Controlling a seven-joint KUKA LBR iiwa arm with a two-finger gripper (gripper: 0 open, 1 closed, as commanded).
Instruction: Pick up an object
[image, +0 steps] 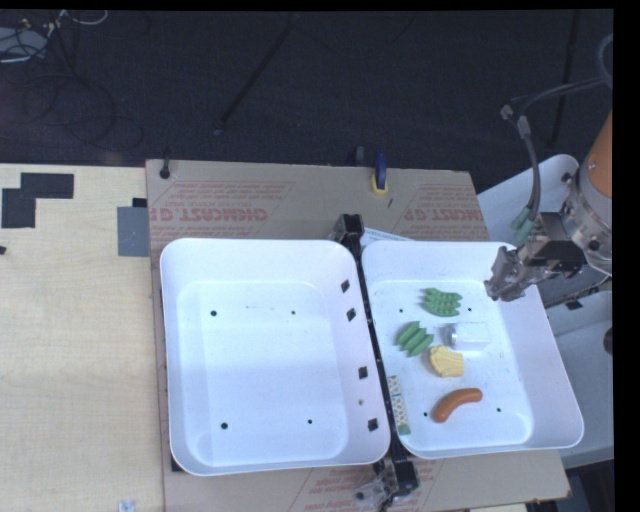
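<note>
The right bin (545, 420) holds a green pea pod (441, 301), a second green pod (411, 337), a yellow cheese wedge (447, 361), a small white block (471, 334) and an orange sausage (457, 403). My gripper (503, 281) hangs over the bin's upper right edge, to the right of the pea pod and above the white block. Nothing shows between its fingertips.
The left bin (180, 380) sits beside the right one, joined by a black hinge strip (362, 330). Both rest on a brown cardboard sheet (260, 200). A blue and yellow clamp (380, 176) stands at the cardboard's far edge. Cables (530, 150) hang near the wrist.
</note>
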